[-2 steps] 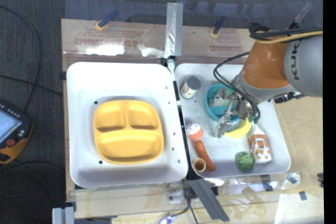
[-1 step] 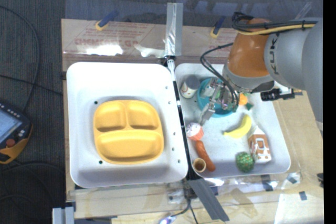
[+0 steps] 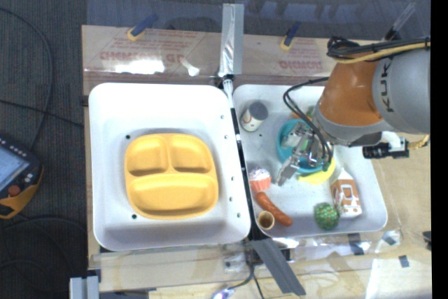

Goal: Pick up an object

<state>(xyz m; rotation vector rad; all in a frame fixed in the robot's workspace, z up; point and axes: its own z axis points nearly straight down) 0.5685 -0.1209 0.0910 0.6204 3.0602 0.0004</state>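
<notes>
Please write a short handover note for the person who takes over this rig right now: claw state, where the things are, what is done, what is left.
Claw: low in the right white bin, over the teal plastic cup and yellow disc; nothing visibly between its fingers.
Right bin also holds: grey-capped small cup, orange-red sausage-shaped toy, green bumpy ball, orange-and-white small carton.
Left white bin: yellow compartment tray lying flat.
Done: the arm is down among the objects.
Left: grasp and lift one object; no pick confirmed.
</notes>
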